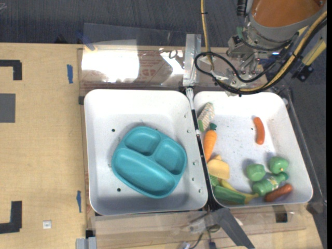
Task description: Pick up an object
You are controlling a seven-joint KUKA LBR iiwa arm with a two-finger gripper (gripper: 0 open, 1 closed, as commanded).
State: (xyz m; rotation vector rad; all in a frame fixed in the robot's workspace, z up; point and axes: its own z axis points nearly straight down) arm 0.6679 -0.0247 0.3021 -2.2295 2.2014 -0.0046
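- Left bin (98, 108): a teal divided plate (149, 161), lying flat near the middle.
- Right bin (290, 134): corn (206, 115) and carrot (209, 142) along the left wall, a yellow piece (218, 168) below them, a red sausage (259, 129) apart near the right, green peppers (265, 171) clustered at the front right corner.
- Gripper (248, 69): above the right bin's far edge, among cables; its opening cannot be told.

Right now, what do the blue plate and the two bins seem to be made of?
The blue plate looks like moulded plastic: even teal colour, soft sheen, rounded compartments. The two bins seem to be glossy white plastic or enamelled metal; glare on their walls leaves it open.
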